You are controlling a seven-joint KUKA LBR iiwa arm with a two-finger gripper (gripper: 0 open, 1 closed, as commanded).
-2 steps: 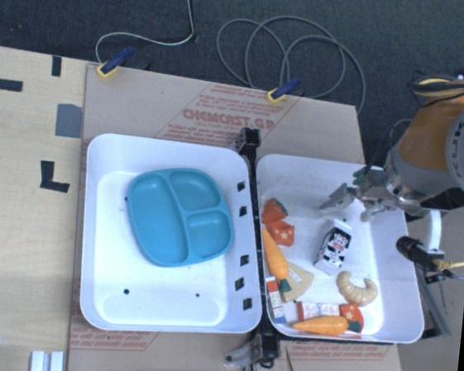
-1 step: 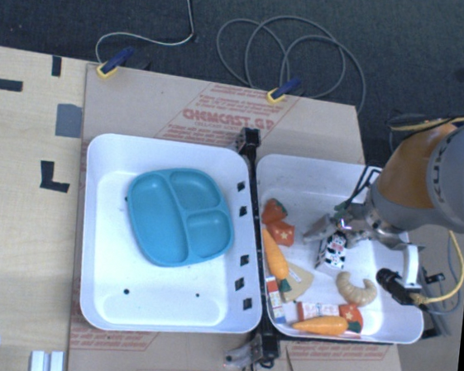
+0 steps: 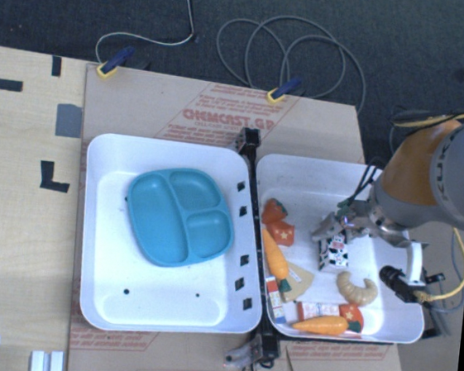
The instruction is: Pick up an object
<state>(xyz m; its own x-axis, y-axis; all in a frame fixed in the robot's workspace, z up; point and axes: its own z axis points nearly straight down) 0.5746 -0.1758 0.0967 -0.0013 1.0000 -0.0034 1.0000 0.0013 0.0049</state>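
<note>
Left bin point(image 3: 95, 290): holding a blue tray point(image 3: 180, 216)
Right bin point(image 3: 404, 321): holding carrots point(image 3: 274, 256), a croissant point(image 3: 358, 288), a spotted block point(image 3: 335, 252)
Gripper point(image 3: 339, 231): hovering over the block; finger state cannot be told

- Right bin point(image 3: 300, 173): bare floor along its far side; toys crowd the near corner point(image 3: 317, 315).
- Left bin point(image 3: 93, 231): blue tray point(image 3: 180, 216) occupies the centre, open margin all round.
</note>
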